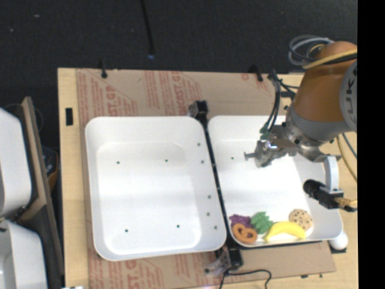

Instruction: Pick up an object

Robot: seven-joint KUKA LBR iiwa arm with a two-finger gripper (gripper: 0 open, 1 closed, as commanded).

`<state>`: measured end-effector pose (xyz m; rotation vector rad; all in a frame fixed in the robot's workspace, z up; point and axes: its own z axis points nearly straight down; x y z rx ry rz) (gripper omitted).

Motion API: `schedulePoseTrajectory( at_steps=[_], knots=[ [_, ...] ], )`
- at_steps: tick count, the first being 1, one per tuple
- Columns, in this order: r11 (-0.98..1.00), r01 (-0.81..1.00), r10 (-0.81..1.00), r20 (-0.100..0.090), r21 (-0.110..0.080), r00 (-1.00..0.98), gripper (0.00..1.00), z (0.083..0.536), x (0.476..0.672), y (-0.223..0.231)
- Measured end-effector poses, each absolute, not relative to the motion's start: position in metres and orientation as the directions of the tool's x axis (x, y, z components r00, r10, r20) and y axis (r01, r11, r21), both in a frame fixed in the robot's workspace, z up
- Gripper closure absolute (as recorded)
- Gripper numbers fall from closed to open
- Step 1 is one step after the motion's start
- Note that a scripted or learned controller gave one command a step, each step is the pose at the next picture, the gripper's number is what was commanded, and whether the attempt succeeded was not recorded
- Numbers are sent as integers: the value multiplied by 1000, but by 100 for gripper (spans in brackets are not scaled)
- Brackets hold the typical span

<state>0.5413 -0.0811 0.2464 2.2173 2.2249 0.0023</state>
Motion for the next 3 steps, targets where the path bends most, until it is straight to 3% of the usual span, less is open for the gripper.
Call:
schedulePoseTrajectory(
  at_steps=[1,3],
  knots=[
    [5,1000,1000,1,0,-5,100,239,557,-25],
    [2,1000,1000,0,-1,-2,100,236,609,64]
  ],
)
